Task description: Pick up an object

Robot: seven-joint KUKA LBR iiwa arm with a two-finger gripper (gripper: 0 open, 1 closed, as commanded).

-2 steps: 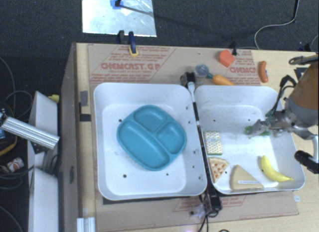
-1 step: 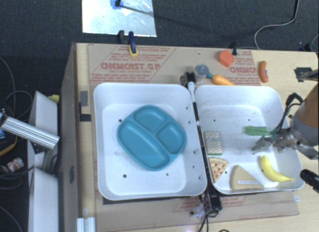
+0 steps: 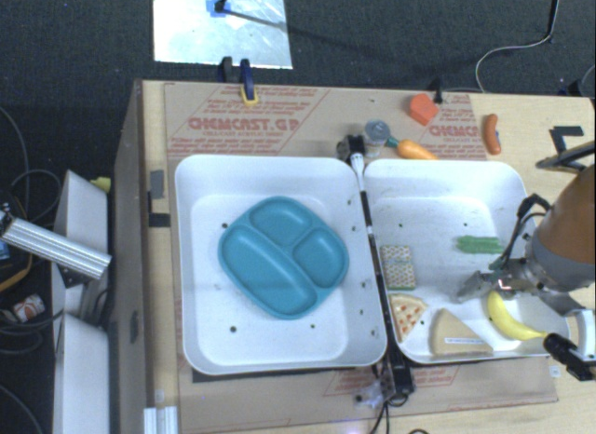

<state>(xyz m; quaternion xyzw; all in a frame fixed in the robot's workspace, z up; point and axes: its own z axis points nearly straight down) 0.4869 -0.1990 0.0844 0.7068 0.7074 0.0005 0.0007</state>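
Two white bins sit side by side: the left bin [image 3: 200,264] holds a blue divided plate [image 3: 282,255], and the right bin [image 3: 438,185] holds the small things. The arm [image 3: 566,241] reaches in from the right, low over the near right corner of that bin. Its gripper [image 3: 484,285] hangs just left of the banana [image 3: 507,318], near its upper end; whether the claw is apart or together I cannot tell. Nothing appears lifted, so the pick seems not yet done. Beside the banana lie a cheese wedge [image 3: 456,332], a pizza slice [image 3: 407,315], a cracker [image 3: 398,265] and a green bean [image 3: 479,245].
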